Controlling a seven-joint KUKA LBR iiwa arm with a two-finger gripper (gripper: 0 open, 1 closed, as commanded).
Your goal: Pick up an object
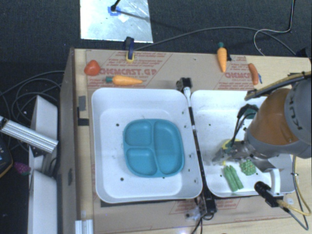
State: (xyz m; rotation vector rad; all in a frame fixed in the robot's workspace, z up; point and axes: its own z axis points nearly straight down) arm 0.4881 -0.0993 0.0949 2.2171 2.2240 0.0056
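Green toys sit in the right bin [214, 106]: a long pod [233, 177] and a knobbly piece [247, 167], near its front edge. Low over them, just left of the knobbly piece, hangs the gripper [225, 154]; whether it is spread or closed I cannot tell. A blue tray [153, 147] occupies the left bin [109, 106], likely as a drop spot.

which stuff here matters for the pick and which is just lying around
For the job:
gripper, low in the right bin
green stick
green knobbly piece
yellow bit by the gripper, too small to identify

Lying about:
blue tray in the left bin
carrots and tomato on the cardboard
foil sheet
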